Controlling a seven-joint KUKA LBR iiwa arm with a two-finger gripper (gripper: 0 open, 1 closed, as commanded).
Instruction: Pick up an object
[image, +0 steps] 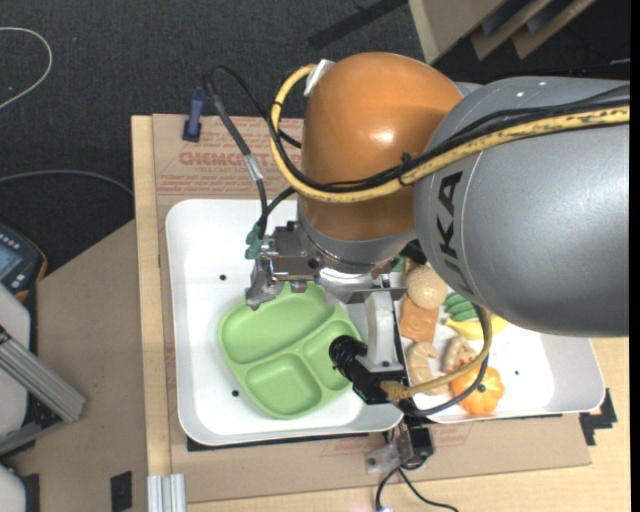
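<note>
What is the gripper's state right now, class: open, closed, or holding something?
Gripper: cannot be told. It is down over the green divided tray in the left bin, with the arm's wrist covering it from above.

— What do we see carrying everything?

— We see a tabletop (160, 300) topped with brown cardboard bearing red print.

— And directly on it?

— We make out two shallow white bins side by side: the left bin (195, 320), and the right bin (560, 385) touching it.
</note>
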